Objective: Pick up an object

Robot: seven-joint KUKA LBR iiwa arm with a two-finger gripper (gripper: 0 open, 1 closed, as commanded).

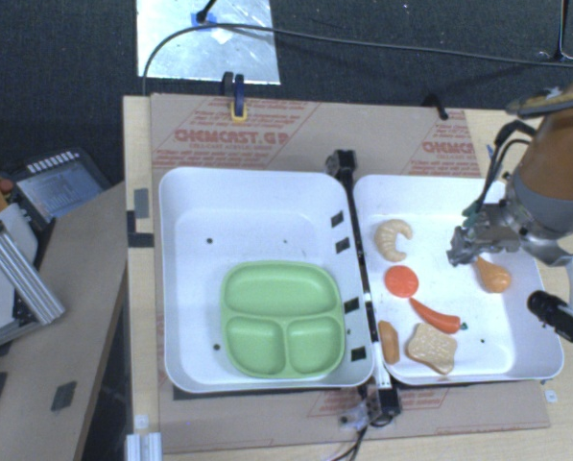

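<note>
Dark carpet floor surrounds my bench (137,257), which carries a cardboard sheet (296,128) printed in red lettering under two shallow white bins. Left bin (195,257): one green divided tray (281,317), three compartments, lying flat toward the near side. Right bin (531,344): a croissant (395,238) near the dividing wall; an orange-red round piece (401,280) just below it; a small sausage-shaped piece (389,341) against the near left corner; a slice of toast (432,349) just beside that; a red chili pepper (436,317) lying slanted between the round piece and the toast; an orange oblong piece (493,275) further right. Gripper (470,246): low over the right bin, just left of the orange oblong piece; from my view I cannot tell its state. Arm (555,176): entering from the right, orange band visible.
</note>
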